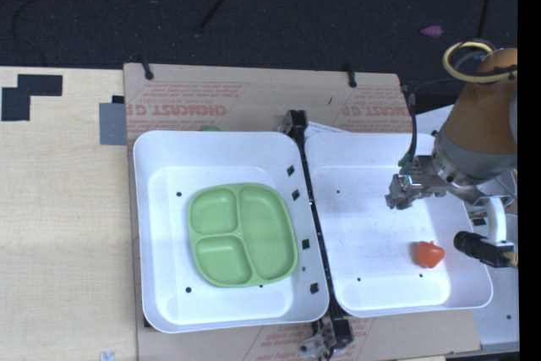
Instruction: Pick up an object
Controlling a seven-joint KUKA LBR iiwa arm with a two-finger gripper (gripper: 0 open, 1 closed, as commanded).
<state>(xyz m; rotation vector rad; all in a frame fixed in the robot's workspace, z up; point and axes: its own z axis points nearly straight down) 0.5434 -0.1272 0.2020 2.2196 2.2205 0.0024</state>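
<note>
A small red object [428, 254], rounded and glossy like a plastic toy fruit or pepper, lies on the floor of the right-hand shallow white bin [363, 266], close to that bin's right wall and toward its near corner. Nothing touches it; the bin floor around it is bare white.

Up and to the left of the red object, apart from it, is the two-finger metal gripper [399, 194]. It hangs over the middle of the same bin, nearer the far side, and its fingers are too small and dark against the wrist parts to tell how far they stand apart; nothing can be made out between them. The grey arm with its orange band [482, 127] rises behind the gripper, up and to the right of the red object, coming in over the bin's right wall. A black fitting with a white bracket [486, 245] sits just to the right of the red object, over the bin's rim.

Well to the left of the red object, past the black divider [306, 207] where the two bins meet, is the left-hand white bin [161, 224]. In its middle lies a light green plastic plate with three compartments [243, 234], flat and upright. Both bins rest on a brown printed cardboard sheet [254, 101], beyond which the pale wooden bench top [59, 224] stretches farthest left of the red object.
</note>
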